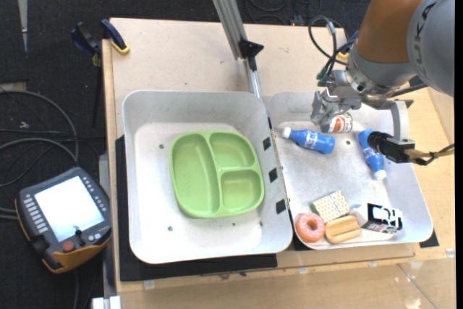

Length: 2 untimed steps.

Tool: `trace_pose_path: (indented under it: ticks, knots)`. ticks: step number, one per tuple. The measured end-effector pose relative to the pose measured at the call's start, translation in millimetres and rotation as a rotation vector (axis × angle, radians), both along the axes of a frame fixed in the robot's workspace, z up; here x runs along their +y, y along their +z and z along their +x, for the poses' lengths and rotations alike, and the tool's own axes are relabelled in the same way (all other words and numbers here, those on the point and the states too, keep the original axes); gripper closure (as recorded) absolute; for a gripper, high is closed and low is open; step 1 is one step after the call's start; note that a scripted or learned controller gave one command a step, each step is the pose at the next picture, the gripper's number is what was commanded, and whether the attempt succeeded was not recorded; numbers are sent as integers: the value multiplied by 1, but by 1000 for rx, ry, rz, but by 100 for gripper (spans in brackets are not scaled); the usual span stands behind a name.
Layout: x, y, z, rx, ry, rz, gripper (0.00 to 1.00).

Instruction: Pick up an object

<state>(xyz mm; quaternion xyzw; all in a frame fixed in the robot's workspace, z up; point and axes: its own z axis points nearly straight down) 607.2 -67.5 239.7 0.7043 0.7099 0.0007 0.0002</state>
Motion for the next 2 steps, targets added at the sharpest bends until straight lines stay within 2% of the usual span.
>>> trace_pose_path:
  ticks: [2]
  knots:
    - [113,14,16,-1,0,2,100]
